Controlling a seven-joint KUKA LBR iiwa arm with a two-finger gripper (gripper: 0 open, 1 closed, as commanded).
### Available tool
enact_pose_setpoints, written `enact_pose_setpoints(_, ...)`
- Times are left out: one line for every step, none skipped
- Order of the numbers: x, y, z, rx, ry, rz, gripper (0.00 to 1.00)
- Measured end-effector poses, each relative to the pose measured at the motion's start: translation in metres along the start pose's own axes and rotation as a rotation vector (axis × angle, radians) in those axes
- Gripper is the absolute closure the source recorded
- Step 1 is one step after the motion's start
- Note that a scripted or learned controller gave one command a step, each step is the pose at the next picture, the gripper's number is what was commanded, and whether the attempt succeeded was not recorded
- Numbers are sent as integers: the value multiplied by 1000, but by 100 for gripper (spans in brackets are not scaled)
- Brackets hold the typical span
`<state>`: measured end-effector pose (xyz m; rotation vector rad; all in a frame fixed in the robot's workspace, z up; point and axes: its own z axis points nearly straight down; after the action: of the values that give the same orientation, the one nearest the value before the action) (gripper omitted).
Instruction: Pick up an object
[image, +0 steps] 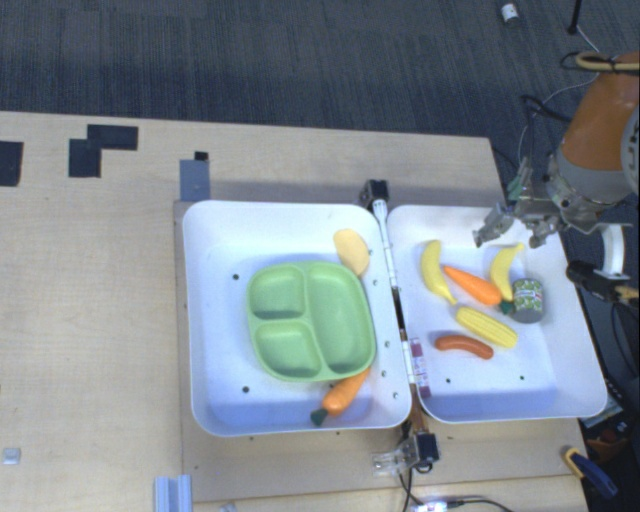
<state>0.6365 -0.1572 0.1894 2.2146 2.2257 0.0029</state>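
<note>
**Arm poised over the right bin's far edge**

Pale wood bench (90, 330) met dark carpet along its far side, and two shallow white bins sat on it with their inner rims touching. With the green plate (310, 321) as landmark: this smooth, three-part plastic tray filled most of the left bin (205, 300), leaving thin strips of bare floor along the walls. A rounded yellow lump (351, 250) lay just beyond its far right corner, and an orange carrot (341, 394) touched its near edge.

Right of the plate, across the rims, the right bin (560, 395) held a banana (434, 270), a second carrot (472, 285), another banana (503, 270), a small green can (527, 300), a ridged corn cob (487, 326) and a glossy sausage (463, 346); its near half lay open.

Farther right, the gripper (514, 231) hung spread above the second banana, gripping nothing.
</note>
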Motion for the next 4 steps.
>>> enact_pose_setpoints(-4,31,104,-2,-1,-2,0)
enact_pose_setpoints(44,2,104,-1,0,-2,0)
enact_pose_setpoints(44,4,91,-7,-1,-4,100)
enact_pose_setpoints(44,4,91,-7,0,-4,0)
